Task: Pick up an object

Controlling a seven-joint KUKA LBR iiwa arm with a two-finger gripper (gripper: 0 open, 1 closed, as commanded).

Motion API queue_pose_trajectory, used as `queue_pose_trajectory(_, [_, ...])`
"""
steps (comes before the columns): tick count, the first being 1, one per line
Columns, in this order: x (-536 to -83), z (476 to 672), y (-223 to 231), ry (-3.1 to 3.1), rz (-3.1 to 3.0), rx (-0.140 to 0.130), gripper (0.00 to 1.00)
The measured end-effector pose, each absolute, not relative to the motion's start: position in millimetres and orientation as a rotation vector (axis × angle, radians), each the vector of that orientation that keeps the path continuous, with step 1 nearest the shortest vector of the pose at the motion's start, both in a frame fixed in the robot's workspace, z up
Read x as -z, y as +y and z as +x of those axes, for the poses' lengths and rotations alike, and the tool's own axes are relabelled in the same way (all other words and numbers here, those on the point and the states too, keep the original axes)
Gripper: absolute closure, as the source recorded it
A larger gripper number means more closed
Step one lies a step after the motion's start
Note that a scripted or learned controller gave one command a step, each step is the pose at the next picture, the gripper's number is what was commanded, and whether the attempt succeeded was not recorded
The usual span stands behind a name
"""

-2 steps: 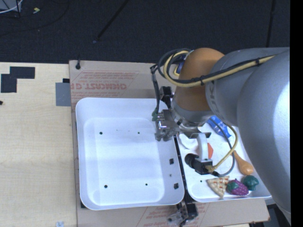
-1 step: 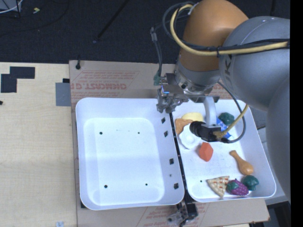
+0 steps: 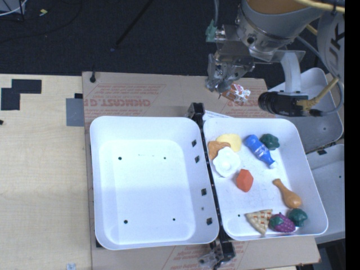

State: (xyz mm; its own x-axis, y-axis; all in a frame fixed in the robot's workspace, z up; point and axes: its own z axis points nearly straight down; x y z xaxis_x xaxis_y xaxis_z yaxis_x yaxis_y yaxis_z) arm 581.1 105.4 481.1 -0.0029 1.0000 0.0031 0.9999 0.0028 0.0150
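A pizza slice toy (image 3: 260,220) lies lower right; the gripper (image 3: 224,85), upper centre, fingers pinching a red-white toy (image 3: 236,93).

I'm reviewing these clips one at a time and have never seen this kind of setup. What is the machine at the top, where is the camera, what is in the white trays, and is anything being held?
One fixed camera looks down at a slant on a bench. The grey machine at upper right is a robot arm; its gripper, a two-finger claw, hangs above the far edge of the trays. A small red-and-white object sits right at its fingers and looks lifted, though the grip itself is hard to confirm. Two shallow white bins lie side by side. The right bin holds toy food: a fried egg, a blue bottle, a red piece, a drumstick, a pizza slice, purple grapes and green pieces. The left bin sits beside it.
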Motion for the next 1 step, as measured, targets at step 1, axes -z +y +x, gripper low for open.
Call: queue_pose_trajectory(1, [-541.5, 586.0, 123.7, 2.222, 2.218, -0.004, 1.0])
